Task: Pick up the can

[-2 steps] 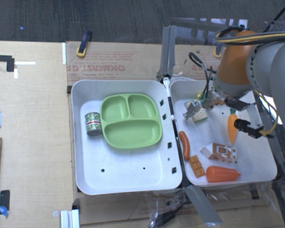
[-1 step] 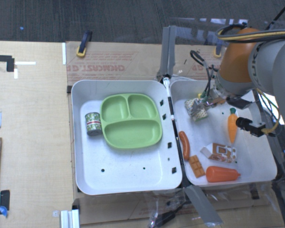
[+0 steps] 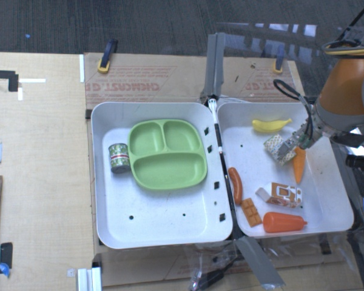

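The can [image 3: 118,157] lies on its side in the left bin [image 3: 158,226], with a green patterned label and a grey end. It rests just left of the green divided plate [image 3: 168,154]. My gripper [image 3: 296,140] is over the right bin [image 3: 327,220], far to the right of the can. It hangs low beside a speckled grey block [image 3: 275,148] and above an orange carrot [image 3: 299,164]. Whether it touches the block is unclear.
The right bin also holds a yellow banana [image 3: 270,124], a red sausage [image 3: 235,185], a small orange-and-white carton [image 3: 283,194], a brown waffle piece [image 3: 251,212] and a fat orange carrot [image 3: 283,222]. A grey divider post [image 3: 215,71] rises between the bins.
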{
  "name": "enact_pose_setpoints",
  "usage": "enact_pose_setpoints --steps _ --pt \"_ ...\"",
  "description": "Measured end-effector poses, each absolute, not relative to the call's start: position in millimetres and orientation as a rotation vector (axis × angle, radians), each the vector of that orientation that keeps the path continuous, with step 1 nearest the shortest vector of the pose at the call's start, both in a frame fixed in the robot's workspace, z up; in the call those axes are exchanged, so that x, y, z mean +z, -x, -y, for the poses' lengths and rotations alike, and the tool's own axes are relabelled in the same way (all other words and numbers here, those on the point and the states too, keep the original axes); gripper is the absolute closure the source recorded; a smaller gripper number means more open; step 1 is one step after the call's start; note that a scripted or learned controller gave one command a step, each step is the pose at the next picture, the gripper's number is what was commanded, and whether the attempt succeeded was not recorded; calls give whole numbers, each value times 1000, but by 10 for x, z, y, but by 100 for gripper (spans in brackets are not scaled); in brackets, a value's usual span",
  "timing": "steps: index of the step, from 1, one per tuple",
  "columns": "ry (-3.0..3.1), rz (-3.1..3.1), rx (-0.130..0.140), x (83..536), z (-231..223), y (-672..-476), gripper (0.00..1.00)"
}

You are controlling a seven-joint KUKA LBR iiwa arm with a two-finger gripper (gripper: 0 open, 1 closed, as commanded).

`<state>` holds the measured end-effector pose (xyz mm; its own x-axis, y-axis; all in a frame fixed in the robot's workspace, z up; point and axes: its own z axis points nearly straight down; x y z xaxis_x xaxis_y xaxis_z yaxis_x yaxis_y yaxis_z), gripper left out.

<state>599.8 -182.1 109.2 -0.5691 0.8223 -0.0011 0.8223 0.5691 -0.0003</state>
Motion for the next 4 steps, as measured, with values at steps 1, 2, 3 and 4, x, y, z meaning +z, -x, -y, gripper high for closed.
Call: enact_pose_setpoints --steps 1,2,3,4 --pt "-1610 -2695 -1 1792 1998 -5555 100" --pt "-1673 -2659 -1 2126 1966 -5246 100" --pt "-1777 -2589 -2 2029 2067 -5902 100" --pt "-1806 -2571 -2 1778 2224 -5530 100"
